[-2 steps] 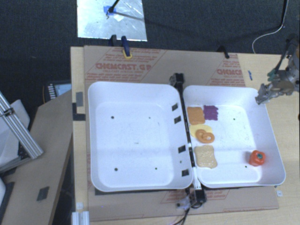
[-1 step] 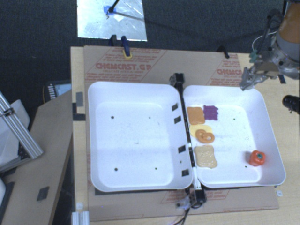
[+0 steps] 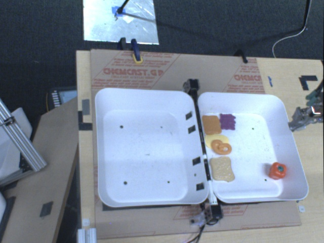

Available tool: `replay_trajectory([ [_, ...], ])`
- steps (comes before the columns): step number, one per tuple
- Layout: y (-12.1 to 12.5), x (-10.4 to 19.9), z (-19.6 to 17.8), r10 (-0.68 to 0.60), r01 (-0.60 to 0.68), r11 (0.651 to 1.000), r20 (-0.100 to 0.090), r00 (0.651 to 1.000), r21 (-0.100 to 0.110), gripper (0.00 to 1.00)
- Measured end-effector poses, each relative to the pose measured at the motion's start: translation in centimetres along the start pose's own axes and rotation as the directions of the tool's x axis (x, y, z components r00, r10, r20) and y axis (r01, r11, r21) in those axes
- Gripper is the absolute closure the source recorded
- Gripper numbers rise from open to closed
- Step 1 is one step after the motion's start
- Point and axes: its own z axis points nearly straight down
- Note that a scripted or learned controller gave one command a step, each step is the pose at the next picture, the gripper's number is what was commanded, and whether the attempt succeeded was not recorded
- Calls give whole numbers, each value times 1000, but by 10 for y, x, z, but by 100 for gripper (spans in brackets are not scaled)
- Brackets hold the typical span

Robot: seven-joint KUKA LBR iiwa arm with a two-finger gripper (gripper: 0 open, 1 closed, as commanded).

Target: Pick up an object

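Camera view shows you the gripper [image 3: 305, 115] off the right bin's [image 3: 288, 135] right edge; its grip state can't be told.

At the camera view's right margin the gripper [image 3: 305, 114] shows as a small cluster of pale grey metal parts with darker joints between them, its outline jagged and angular instead of smooth. Bright glints fall on its upper surfaces, and a few thin dark strands, cables perhaps, run up from it toward the frame's edge. A greenish tint marks some of the parts nearest that edge. The detail is too small and blurred to make out screws or markings.
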Motion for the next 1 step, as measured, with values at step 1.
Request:
replay_trajectory([
  [1, 4, 61, -172, -13, 13, 1000, -1, 1000, -15, 100],
])
